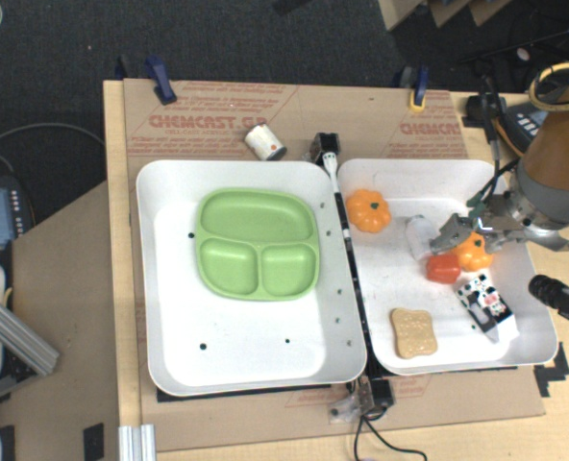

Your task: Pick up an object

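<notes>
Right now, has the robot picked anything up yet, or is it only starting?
Not lifted yet, by the look of it. The gripper is down in the right bin, by the red and orange toy. I can't tell if it grips it. The pumpkin, cracker and green tray lie untouched.

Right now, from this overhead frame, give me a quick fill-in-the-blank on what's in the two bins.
1. The green divided plate lies in the ____ bin.
2. The plate has ____ compartments.
3. The small orange pumpkin sits in the right bin, near its ____ left corner.
4. The tan cracker-shaped toy lies in the ____ bin, nearer the front wall than the gripper.

Missing words: left; three; back; right
</notes>
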You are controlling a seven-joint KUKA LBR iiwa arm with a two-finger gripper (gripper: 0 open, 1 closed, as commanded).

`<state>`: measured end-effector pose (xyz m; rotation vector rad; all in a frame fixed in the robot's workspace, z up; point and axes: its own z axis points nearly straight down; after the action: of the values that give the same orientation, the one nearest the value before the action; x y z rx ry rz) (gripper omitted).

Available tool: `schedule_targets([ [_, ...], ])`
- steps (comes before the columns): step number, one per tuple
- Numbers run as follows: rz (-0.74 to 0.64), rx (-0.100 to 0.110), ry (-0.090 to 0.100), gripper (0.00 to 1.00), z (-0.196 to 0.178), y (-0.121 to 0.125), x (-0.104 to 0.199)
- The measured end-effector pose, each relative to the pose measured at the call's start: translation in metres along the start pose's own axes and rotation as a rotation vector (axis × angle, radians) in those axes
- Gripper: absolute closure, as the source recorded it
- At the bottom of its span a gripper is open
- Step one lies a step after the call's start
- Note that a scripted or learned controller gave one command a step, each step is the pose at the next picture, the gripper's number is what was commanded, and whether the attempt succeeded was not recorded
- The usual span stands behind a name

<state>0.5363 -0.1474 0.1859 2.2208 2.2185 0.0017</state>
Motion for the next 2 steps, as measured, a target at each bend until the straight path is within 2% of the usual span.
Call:
schedule_targets([
  [1, 0.0, -0.003, -0.001, 1.0, -0.0107, 0.0009, -0.0001],
  [2, 0.001, -0.003, -0.001, 0.0, -0.0102, 0.0007, -0.0001],
])
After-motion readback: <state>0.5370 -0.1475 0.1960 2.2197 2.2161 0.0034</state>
